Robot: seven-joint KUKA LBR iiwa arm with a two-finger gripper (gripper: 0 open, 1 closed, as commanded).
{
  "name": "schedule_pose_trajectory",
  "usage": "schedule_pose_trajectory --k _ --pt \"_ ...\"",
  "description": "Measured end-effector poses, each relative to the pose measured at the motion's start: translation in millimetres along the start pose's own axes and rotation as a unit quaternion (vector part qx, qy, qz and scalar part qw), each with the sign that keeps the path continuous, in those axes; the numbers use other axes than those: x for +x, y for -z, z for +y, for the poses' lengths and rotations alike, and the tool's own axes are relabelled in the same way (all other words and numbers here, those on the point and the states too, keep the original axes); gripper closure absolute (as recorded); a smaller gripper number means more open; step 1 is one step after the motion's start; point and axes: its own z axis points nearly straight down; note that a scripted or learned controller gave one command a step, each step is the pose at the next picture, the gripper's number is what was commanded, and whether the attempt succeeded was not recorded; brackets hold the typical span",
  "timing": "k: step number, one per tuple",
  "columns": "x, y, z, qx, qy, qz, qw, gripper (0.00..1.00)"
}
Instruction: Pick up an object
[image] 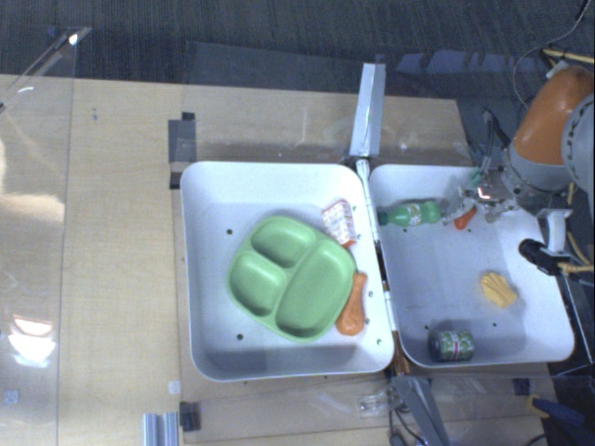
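Green bottle [410,215] lay at right bin [539,337] far edge | gripper [482,196] just beside it, over a small red piece [465,217] | jaws: could not tell | risk: bottle rolling away if nudged against wall.

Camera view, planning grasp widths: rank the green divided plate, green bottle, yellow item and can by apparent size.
1. green divided plate
2. green bottle
3. can and yellow item look alike; unranked.

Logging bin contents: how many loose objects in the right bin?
3: a green bottle at its far left, a yellow piece mid-right, a green can at the near edge. The gripper may hide more.
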Motion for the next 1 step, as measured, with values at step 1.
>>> schedule_pose_trajectory --k 1 --pt "1.6 8.7 2.0 -0.001 0.002 0.0 1.0 1.0"
